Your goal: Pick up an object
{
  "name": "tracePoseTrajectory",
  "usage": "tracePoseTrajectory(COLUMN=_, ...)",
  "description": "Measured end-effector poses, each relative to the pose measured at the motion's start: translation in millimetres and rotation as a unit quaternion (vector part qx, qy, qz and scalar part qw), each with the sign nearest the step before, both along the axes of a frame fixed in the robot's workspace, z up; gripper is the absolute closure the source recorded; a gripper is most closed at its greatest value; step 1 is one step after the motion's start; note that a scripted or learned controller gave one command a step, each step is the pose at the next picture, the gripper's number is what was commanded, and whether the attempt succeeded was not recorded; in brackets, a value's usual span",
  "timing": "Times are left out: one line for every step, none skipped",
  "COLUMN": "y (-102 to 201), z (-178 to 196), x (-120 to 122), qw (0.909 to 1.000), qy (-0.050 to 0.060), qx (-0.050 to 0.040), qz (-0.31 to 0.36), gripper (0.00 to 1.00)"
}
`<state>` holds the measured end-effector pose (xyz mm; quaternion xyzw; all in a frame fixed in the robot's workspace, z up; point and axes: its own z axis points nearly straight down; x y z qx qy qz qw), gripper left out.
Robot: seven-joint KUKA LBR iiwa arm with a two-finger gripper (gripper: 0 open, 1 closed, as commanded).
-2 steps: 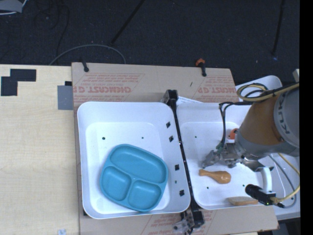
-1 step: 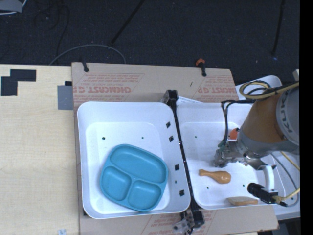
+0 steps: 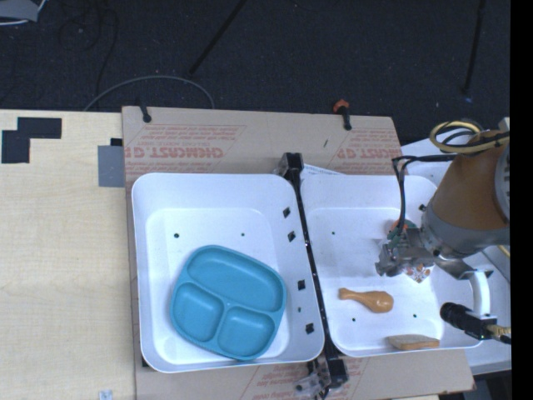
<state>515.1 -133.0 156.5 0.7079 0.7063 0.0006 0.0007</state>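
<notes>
left bin point(image 3: 158, 223): blue tray point(image 3: 227, 302) blocks floor | right bin point(image 3: 350, 223): left half open

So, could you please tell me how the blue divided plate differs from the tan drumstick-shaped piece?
The blue divided plate lies in the left bin; the tan drumstick-shaped piece lies in the right bin. The plate is far larger, broad with three compartments; the piece is slim with a bulbous end. Both lie flat, untouched.

The counter point(image 3: 58, 248) is pale wood, with a few dark grey and black patches near its left edge. A sheet of brown cardboard point(image 3: 250, 144) (printed in red lettering, upside down from this angle) lies flat on it. On that cardboard two shallow white bins sit side by side, the left bin point(image 3: 158, 207) and the right bin point(image 3: 350, 198), touching along a black strip.
</notes>
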Motion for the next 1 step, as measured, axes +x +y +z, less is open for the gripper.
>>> tracePoseTrajectory(y=1.0, z=53.3, x=11.1, qw=1.0, qy=0.0, qx=-0.0002, qz=0.002, gripper=1.0)
